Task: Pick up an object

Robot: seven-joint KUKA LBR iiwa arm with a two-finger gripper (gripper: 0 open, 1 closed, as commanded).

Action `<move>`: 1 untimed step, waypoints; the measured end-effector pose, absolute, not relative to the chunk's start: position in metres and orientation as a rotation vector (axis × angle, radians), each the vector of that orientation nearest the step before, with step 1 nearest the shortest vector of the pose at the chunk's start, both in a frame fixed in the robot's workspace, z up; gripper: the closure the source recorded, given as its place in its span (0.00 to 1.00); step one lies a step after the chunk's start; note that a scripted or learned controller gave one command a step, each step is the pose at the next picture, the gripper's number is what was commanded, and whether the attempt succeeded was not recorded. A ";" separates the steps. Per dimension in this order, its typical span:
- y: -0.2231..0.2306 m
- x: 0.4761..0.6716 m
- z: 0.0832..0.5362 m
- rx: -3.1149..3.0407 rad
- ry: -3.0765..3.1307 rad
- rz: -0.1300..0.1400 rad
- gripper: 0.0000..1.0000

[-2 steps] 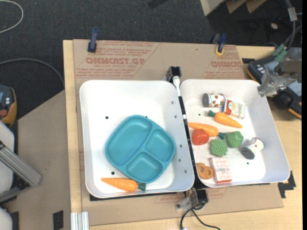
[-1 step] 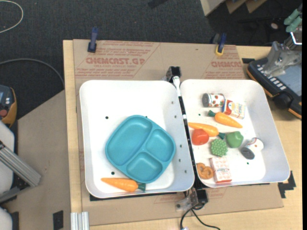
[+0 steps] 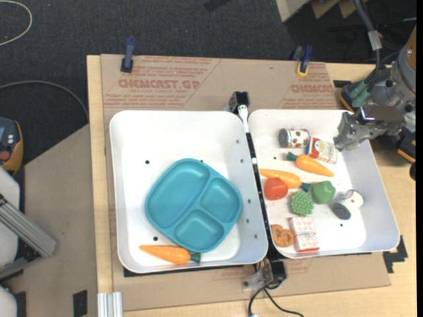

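My gripper (image 3: 348, 137) hovers just right of the carton (image 3: 322, 150); jaws I cannot tell. A carrot (image 3: 314, 166) touches the carton below, so I risk nudging both and grabbing neither.

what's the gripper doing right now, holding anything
Gripper: over the top right edge of the right bin, nothing seen between its fingers; open or shut cannot be told.

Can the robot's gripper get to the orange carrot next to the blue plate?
Probably yes, but it is a long way off. The gripper hangs over the right bin, and that carrot lies in the left bin's near corner, beside the blue plate. Nothing lies on top of it.
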State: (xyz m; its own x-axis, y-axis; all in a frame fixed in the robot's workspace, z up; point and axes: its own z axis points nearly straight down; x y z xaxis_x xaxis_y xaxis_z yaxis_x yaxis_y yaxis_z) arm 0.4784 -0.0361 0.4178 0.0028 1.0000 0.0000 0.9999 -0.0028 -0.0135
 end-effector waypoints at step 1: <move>0.024 0.503 0.464 -2.216 -2.232 -0.009 1.00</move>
State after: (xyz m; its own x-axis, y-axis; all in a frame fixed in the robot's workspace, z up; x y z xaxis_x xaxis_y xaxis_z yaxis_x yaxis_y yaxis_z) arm 0.5030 0.0243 0.4637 -0.0070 1.0000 0.0011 1.0000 0.0070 0.0068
